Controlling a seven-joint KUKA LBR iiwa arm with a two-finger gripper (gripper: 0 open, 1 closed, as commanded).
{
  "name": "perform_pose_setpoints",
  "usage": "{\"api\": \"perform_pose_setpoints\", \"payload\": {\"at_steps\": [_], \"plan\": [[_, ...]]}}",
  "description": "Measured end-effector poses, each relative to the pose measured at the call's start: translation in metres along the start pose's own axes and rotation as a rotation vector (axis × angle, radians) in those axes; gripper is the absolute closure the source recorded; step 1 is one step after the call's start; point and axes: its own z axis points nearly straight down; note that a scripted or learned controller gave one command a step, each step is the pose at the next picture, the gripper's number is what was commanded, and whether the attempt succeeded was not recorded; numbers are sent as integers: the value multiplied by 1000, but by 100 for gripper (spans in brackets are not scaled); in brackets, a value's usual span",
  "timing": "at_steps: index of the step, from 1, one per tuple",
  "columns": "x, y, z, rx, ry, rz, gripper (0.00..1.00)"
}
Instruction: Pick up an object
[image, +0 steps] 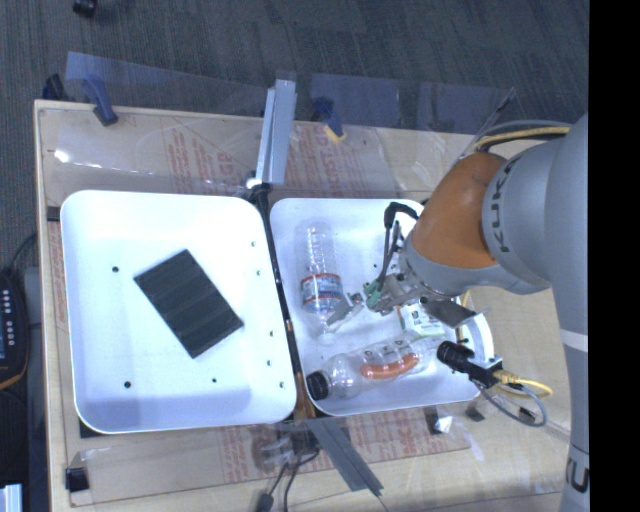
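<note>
Camera view, left to right. Left bin (90, 300): one dark ribbed rectangular pad (188, 302) lying flat near the bin's middle, turned diagonal, clear of all walls. Metal bar (274, 132) stands at the back where the two bins meet.

Right bin (290, 225): clear plastic water bottle (320, 275) with a blue-and-red label lies roughly along the bin's depth, left of centre. Second clear bottle (372, 365) with a black cap lies near the front wall, cap toward the front-left corner, something orange-red visible inside it. Small white labelled item (418, 320) sits just under the wrist, partly covered.

Gripper (362, 299) is low inside the right bin, between the two bottles, tip near the label end of the water bottle. Jaw state: cannot tell, the wrist and cabling block it. No object seen between them. Arm (520, 215) comes in from the right, orange band (455, 215) over the bin's right side.
</note>
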Motion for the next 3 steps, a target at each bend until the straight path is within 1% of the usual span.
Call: {"api": "perform_pose_setpoints", "payload": {"at_steps": [1, 2, 3], "plan": [[0, 71, 47, -2, -2, -89, 0], [-6, 13, -82, -6, -6, -376, 0], [10, 43, 37, -1, -2, -390, 0]]}}
